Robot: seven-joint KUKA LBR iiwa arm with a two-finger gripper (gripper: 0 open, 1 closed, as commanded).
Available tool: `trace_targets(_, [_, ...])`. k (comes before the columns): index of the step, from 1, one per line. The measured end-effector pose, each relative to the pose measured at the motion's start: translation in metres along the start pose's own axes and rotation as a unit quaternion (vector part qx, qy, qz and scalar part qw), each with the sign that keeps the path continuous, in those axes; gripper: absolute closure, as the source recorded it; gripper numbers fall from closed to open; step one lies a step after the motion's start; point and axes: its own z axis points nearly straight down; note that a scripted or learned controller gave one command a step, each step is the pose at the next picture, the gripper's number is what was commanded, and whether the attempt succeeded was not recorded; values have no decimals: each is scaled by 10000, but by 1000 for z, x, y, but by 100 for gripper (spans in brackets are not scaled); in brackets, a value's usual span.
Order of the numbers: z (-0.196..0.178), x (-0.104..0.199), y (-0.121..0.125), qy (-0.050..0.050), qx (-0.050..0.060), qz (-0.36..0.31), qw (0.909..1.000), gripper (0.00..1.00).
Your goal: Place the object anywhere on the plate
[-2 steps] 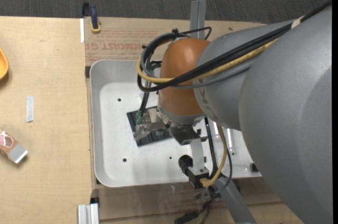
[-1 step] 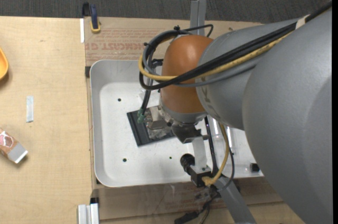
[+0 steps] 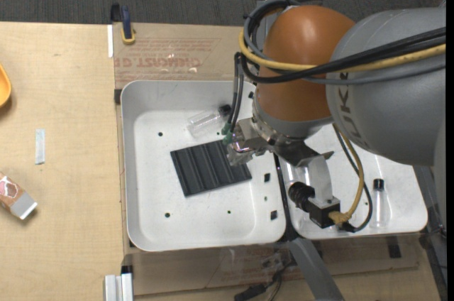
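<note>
A black ribbed rectangular plate (image 3: 211,168) lies flat in the left white bin (image 3: 142,221), turned slightly askew. A small clear plastic object (image 3: 204,121) lies on the bin floor just beyond the plate's far edge, apart from it. My gripper (image 3: 237,149) hangs under the orange wrist band (image 3: 301,65), over the plate's far right corner and to the right of the clear object. The wrist hides much of the gripper and I see nothing held in it.
The right bin (image 3: 404,221) holds a clear vial (image 3: 379,200) with a black cap, partly behind cables. On the wooden bench to the left lie a white strip (image 3: 40,147), a wrapped item (image 3: 15,196) and an orange thing (image 3: 3,86). Cardboard (image 3: 170,58) sits behind the bins.
</note>
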Motion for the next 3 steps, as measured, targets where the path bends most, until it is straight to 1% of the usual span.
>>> trace_targets(1, [-66,68,21,-3,-1,1241,9923,100])
trace_targets(2, [73,80,17,-10,23,2736,9618,100])
trace_targets(3, [73,80,17,-9,23,2739,9618,0])
